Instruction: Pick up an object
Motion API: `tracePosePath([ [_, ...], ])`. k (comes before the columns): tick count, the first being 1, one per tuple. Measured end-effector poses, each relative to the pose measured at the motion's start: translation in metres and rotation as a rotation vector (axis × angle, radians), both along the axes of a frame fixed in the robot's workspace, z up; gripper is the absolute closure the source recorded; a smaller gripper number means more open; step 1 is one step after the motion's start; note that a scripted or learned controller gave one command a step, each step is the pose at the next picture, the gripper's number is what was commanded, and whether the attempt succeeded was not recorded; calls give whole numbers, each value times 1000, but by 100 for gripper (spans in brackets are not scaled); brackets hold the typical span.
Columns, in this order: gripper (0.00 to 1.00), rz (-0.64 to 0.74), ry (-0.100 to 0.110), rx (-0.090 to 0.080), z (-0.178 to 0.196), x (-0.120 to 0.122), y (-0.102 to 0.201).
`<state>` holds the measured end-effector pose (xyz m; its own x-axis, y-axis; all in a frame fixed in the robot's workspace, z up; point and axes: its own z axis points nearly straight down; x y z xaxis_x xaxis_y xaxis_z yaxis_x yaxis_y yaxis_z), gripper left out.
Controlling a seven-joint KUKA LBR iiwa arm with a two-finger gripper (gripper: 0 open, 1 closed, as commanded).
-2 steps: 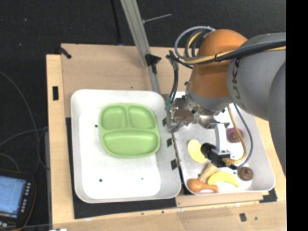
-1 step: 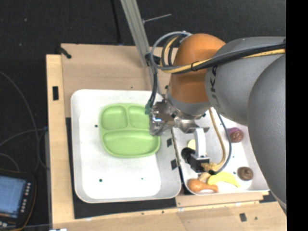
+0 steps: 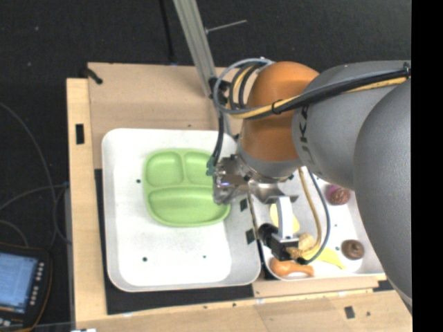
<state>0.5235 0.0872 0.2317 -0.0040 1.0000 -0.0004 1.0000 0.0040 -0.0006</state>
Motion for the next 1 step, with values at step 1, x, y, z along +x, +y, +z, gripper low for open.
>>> tracePosePath([
  [1,0,-2,-1,1,0,1,0],
])
